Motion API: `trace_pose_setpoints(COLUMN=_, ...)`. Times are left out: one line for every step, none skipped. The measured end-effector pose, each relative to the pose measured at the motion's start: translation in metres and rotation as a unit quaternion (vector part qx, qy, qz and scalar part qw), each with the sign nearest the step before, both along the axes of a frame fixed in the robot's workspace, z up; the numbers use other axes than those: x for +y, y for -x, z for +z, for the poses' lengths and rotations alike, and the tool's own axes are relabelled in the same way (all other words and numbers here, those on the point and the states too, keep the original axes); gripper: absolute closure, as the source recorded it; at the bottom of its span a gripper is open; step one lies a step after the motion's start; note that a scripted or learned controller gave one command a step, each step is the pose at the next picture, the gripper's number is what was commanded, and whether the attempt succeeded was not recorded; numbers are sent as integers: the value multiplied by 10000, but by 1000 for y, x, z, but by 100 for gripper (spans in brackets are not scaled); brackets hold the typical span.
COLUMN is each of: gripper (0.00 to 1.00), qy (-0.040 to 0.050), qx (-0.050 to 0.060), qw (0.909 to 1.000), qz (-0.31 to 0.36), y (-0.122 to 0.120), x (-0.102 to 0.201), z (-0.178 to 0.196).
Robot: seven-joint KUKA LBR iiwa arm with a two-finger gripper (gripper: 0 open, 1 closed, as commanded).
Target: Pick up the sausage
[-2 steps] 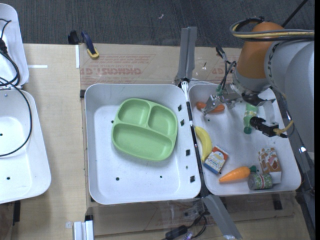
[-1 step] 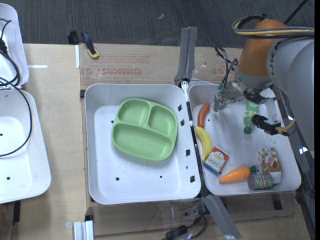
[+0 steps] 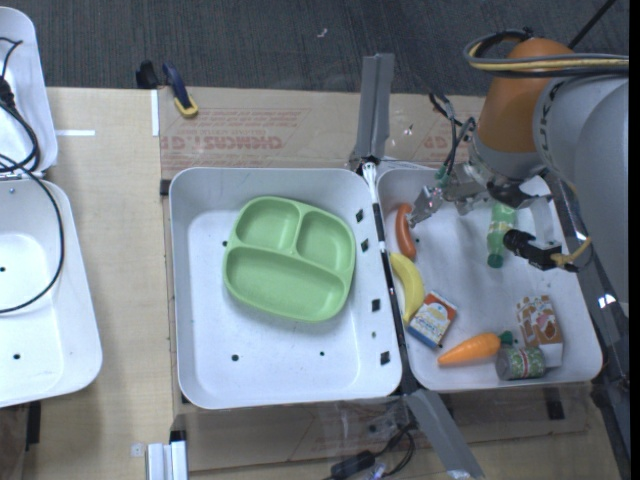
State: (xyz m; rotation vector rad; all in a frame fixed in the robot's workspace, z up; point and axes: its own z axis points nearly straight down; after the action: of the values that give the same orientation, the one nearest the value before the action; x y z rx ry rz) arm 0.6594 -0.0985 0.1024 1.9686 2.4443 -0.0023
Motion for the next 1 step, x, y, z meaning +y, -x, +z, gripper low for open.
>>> trace_pose_setpoints(gripper=0, qy=0, qx=0, qw=10000, qz=0, y=0, x=0, z=0)
